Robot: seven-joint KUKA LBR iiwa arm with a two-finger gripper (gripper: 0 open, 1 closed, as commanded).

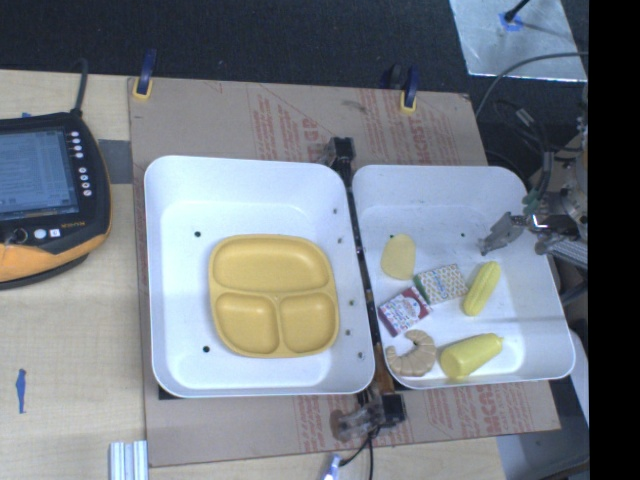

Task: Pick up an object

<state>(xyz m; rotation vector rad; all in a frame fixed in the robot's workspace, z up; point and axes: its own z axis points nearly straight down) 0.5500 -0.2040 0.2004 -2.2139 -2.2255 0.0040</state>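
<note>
Reaching in from the right, my claw (pixel 503 231) hangs over the far right part of the right bin (pixel 452 183). Nothing sits between its fingers; whether they are spread or closed, I cannot tell — the part is small and grey against the white.

Right bin, contents: a pale yellow rounded piece (pixel 398 256) left of centre; a small green-and-white packet (pixel 440 283) just to its right and nearer; a red-and-white packet (pixel 404 311) touching that packet's near left corner. A corn cob (pixel 481 287) lies tilted beside the green packet, on its right, a little nearer than my claw and apart from it. At the near wall, a tan croissant-shaped piece (pixel 412 353) sits just left of a yellow oblong block (pixel 470 354). All six rest on the bin floor.

Left bin (pixel 170 278): one yellow divided tray (pixel 272 294), three compartments, lying flat near the centre.

Both bins stand side by side, touching, on a brown cardboard sheet (pixel 250 118) clamped at its far edge by two clips — one at left (pixel 145 76), one at right (pixel 408 88). The sheet lies on the table (pixel 60 368). A handheld control pad (pixel 45 198) with a lit screen rests on the table, well to the left of the bins.
</note>
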